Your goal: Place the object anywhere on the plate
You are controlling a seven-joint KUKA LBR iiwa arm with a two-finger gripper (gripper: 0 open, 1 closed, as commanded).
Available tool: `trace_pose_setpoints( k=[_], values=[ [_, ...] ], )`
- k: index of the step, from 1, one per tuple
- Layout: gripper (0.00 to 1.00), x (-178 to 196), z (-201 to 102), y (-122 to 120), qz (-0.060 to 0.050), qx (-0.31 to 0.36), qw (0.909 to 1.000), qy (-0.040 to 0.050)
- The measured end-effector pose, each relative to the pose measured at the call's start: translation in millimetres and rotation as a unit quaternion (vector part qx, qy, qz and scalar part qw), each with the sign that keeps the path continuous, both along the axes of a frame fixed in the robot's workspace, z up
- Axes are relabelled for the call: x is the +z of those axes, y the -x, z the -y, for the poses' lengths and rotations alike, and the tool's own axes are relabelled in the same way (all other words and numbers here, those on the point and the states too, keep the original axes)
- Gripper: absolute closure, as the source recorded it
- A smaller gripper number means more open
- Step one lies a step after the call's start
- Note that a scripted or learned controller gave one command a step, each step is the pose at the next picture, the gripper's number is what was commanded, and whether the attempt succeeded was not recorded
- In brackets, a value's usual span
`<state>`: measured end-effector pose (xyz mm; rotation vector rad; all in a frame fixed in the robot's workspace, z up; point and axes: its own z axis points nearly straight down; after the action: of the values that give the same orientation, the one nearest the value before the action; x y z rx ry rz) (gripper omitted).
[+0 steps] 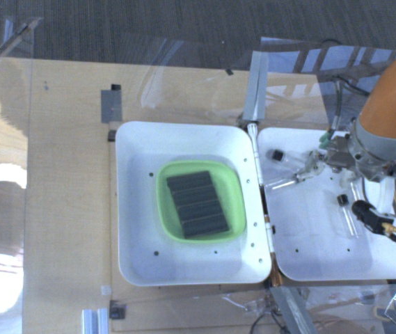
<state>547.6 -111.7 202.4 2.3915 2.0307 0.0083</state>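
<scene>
A dark grey ribbed rectangular object [197, 204] lies flat on the green plate [165, 211], slightly turned, near the plate's middle. The plate sits in the left white bin [135, 256]. My gripper [301, 172] hangs over the upper left part of the right white bin [323, 256], to the right of the divider and apart from the object. Nothing shows in the gripper. The arm with its orange band [392, 103] comes in from the right edge.
A raised metal divider [259, 186] separates the two bins. Small dark bits [276, 155] [342, 199] lie in the right bin. A black cable [368, 214] hangs near the wrist. Wooden bench surrounds the bins.
</scene>
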Motion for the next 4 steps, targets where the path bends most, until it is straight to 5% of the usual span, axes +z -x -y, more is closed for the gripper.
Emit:
trace_pose_setpoints(
  k=[1,4],
  values=[
    [0.0,61.9,67.1,24.3,0.001,-0.044,0.999,0.0015],
    [0.0,175.9,83.7,54.0,0.002,-0.166,0.9861,0.0016]
  ],
)
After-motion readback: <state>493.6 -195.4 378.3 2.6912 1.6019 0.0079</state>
